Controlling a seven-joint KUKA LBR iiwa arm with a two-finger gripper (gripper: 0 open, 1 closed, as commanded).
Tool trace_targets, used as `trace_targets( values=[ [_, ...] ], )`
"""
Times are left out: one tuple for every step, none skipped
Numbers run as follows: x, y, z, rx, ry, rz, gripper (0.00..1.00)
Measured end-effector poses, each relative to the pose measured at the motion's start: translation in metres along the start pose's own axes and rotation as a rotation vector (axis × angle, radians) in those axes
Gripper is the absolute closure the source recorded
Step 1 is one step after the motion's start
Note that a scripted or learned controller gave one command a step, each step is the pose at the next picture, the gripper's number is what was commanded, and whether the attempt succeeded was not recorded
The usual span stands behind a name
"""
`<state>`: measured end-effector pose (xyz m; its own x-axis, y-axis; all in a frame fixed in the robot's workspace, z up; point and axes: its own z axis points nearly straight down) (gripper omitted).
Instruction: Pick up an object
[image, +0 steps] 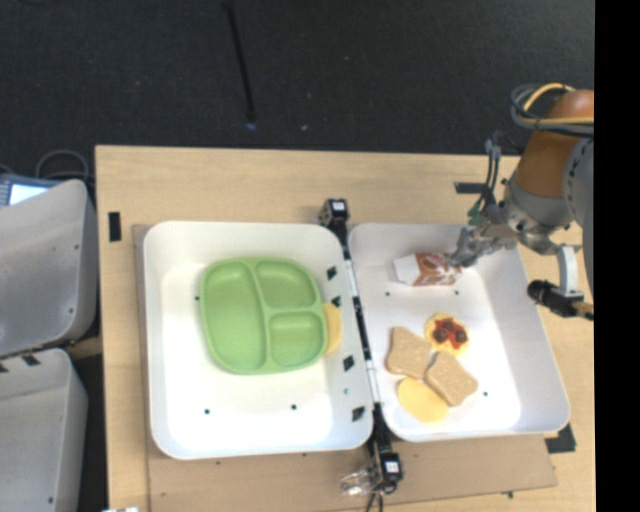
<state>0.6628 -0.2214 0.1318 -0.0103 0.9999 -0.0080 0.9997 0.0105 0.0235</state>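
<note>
Right bin (520, 400) holds toast (430, 367); left bin (170, 420), green tray (265, 315).

No readable text, labels, brands or numbers anywhere. The small white packet (424, 269) in the right bin (520, 400) carries a red-brown printed patch (too blurred to read). Nothing legible on the green tray (262, 314) either.

A pale wooden table (250, 185) carries two white bins. The left bin (170, 400) holds a green divided tray (265, 315), with a small yellow piece (333, 325) touching its three o'clock edge. At the view's nine o'clock side sits grey equipment (40, 270).
</note>
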Motion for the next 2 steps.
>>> trace_targets(
  values=[
    [0.001, 0.003, -0.045, 0.017, 0.006, 0.007, 1.00],
    [-0.002, 0.005, -0.110, 0.016, 0.005, 0.004, 1.00]
  ],
)
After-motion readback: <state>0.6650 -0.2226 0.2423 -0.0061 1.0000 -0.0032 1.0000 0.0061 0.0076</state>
